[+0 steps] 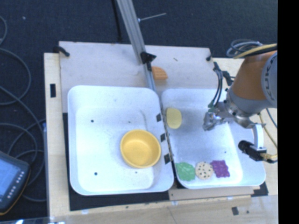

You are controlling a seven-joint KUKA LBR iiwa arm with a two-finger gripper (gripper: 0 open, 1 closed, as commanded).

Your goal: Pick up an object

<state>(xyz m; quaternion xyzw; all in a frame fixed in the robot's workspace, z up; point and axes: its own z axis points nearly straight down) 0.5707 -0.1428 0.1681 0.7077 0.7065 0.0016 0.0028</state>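
1. Camera view, looking down at a slant, shows two white bins side by side: the left bin [84, 125] and the right bin [243, 176].
2. Inside the left bin, toward its 4 o'clock area, sits a yellow bowl [140, 148], upright and alone.
3. Along the right bin's 6 o'clock edge lie three small pieces in a row: a green piece [186, 171], a speckled cookie [203, 170] touching or just beside it, and a purple piece [220, 168].
4. At the right bin's 10 o'clock corner rests a pale yellow piece [174, 118]; an orange piece [160, 73] lies outside the bins on the bench, at 12 o'clock from it.
5. Reaching in from 3 o'clock, the arm [252, 85] places its claw [211, 121] over the right bin's middle, well apart from every piece.
6. Whether the claw is wide or narrow cannot be told; it is small and blurred. Nothing is visible between its tips.
7. Judged from this, the pick has not happened: no piece is lifted, and choosing a target, descending, closing and raising all remain.
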